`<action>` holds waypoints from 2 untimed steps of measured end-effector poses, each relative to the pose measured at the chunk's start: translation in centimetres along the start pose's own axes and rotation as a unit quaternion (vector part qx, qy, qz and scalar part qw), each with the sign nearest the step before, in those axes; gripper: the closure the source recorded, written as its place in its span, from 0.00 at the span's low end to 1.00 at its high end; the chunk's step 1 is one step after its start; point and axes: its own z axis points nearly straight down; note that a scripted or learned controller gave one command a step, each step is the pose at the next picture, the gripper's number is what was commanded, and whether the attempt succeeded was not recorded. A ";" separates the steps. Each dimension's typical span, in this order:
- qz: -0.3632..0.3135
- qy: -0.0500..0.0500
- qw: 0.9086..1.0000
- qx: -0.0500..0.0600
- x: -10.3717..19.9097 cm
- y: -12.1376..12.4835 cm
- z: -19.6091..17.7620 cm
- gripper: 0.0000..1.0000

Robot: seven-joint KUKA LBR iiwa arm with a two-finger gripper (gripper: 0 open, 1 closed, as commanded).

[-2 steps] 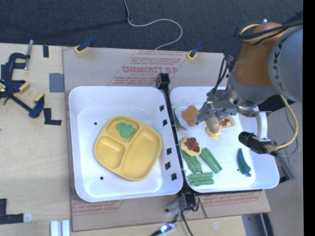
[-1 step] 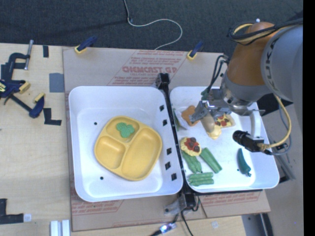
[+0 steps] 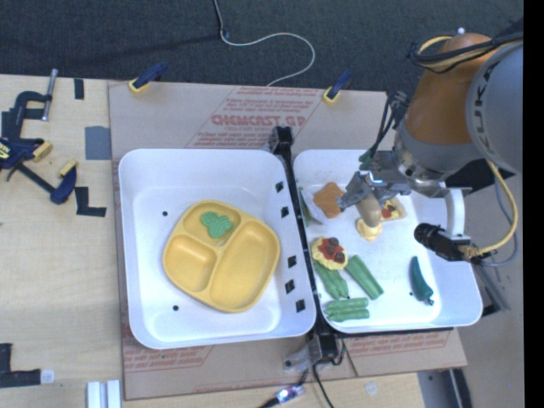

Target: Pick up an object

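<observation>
My gripper hangs over the upper middle of the right bin, among toy food. Just left of it lies an orange-brown piece. A tan piece sits right under the fingers, beside a small yellow and red piece. Whether anything is between the fingers cannot be told from this angle. Lower in the bin lie a yellow piece with red bits, several green pods and a dark teal piece.
The left bin holds a yellow divided tray with a green piece in its upper compartment. A black divider runs between the bins. Clamps lie on the bench at far left.
</observation>
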 end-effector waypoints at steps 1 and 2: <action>0.000 -0.001 1.000 0.001 0.2 -0.1 1.1 1.00; -0.001 0.000 1.000 0.000 1.3 0.6 1.3 1.00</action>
